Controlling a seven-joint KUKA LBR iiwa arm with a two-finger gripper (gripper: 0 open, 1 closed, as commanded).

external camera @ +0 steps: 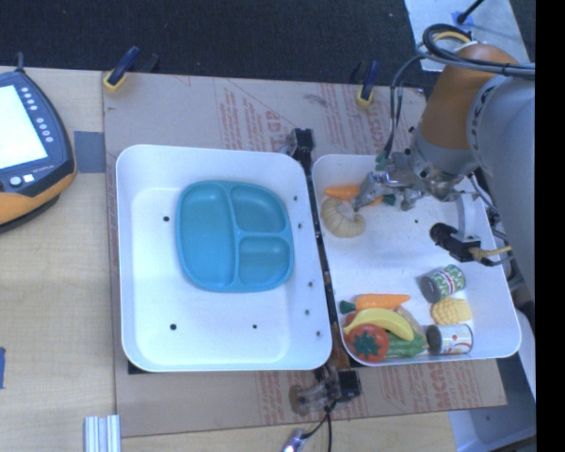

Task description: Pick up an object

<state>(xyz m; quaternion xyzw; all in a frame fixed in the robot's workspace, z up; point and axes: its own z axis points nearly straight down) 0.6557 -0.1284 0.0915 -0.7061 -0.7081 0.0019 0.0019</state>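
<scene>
At the near edge of the right bin (395, 252), a can (449, 339) with a red and white label is lying on its side, its writing too small to read. Beside it a tomato (370, 344), a green vegetable (407, 348) and a banana (384, 321) are crowding together, with a carrot (381, 301) lying just behind them. A corn cob (450, 311) is sitting just behind the can, and a green can (443, 282) is resting behind that, its label also unreadable. In the left bin (151, 281) a blue plate (235, 235) is lying flat. Farther back in the right bin, a beige gourd (342, 217) is sitting by the left wall, with an orange piece (341, 193) just behind it. The end effector (372, 194) is hanging right beside these two; whether it is open or closed, or touching either, cannot be told. The cardboard (254, 111) under the bins is carrying reddish print, too faint to read. A pendant (19, 149) is lying on the worktop (47, 299) at far left.
</scene>
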